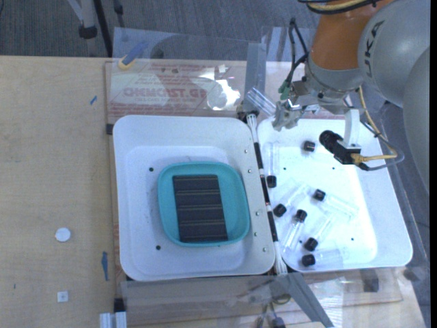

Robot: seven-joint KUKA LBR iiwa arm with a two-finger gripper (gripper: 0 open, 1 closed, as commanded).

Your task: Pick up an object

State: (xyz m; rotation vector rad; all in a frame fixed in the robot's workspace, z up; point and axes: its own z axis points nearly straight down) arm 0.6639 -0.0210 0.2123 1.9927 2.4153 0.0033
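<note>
Fingers on the gripper [285, 117] are hidden from me by the slant and the wrist hardware, so I cannot tell if they are parted or closed. I see nothing between them that I would count as a catch.

Working down in size, the arm [403, 53] hangs over the far corner of the right bin [396, 246], with the gripper close to the rim where it meets the left bin [136, 142]. That is my first worry: a descent from there could strike the rim or the wall instead of reaching the floor.

The left bin carries a teal dish [236, 203] with a dark ridged insert [199, 208] lying in it. Both are wide and flat, so I judge them poor targets, likely to be scraped or tipped rather than lifted.

The likelier picks are the clear vials [293, 232] with black caps [299, 216] strewn across the right bin. One small black-capped piece [308, 145] lies near the gripper, and the others sit closer to the near side. Their glassy bodies barely show against the white floor, so an aimed grasp may land off centre. Being round and smooth, they could roll or squirt out as the jaws close. Where several lie close together near the front, I could nudge one into its neighbour and come up with nothing
</note>
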